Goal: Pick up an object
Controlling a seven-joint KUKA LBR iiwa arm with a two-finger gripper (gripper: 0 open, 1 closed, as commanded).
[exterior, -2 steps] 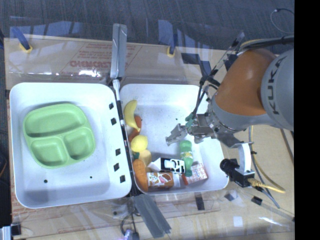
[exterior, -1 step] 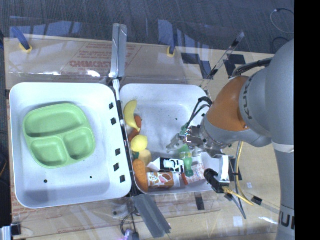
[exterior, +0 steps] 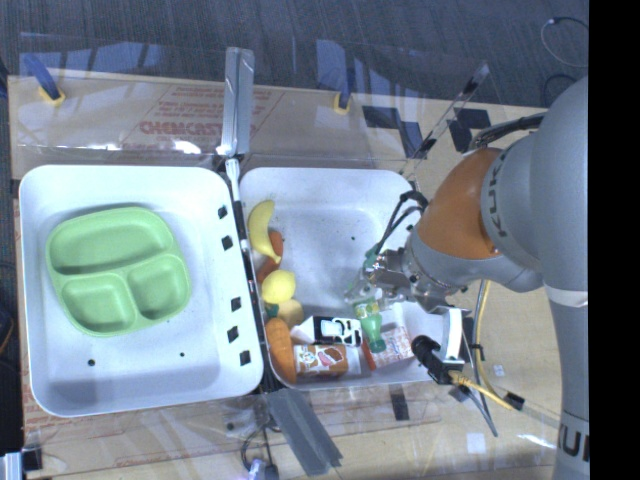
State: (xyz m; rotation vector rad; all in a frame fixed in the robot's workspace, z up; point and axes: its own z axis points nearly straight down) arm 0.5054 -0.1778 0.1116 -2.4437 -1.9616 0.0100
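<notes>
My gripper (exterior: 368,290) reaches down into the right bin (exterior: 330,193) from the right, under the orange wrist band. Directly beneath its tip lies a small green bottle (exterior: 372,328) near the bin's front wall. The gripper touches or nearly touches the bottle's top, and its body hides the contact. Along the bin's left side lie a banana (exterior: 260,228), a lemon (exterior: 278,287) and an orange carrot-like piece (exterior: 281,350). A red and white packet (exterior: 325,359) and a black and white box (exterior: 338,330) rest by the front wall.
The left bin (exterior: 60,368) holds a green divided plate (exterior: 118,267). A metal divider (exterior: 236,98) stands between the bins at the back. Cables and a black clip (exterior: 432,356) hang by the arm at the right bin's front right corner.
</notes>
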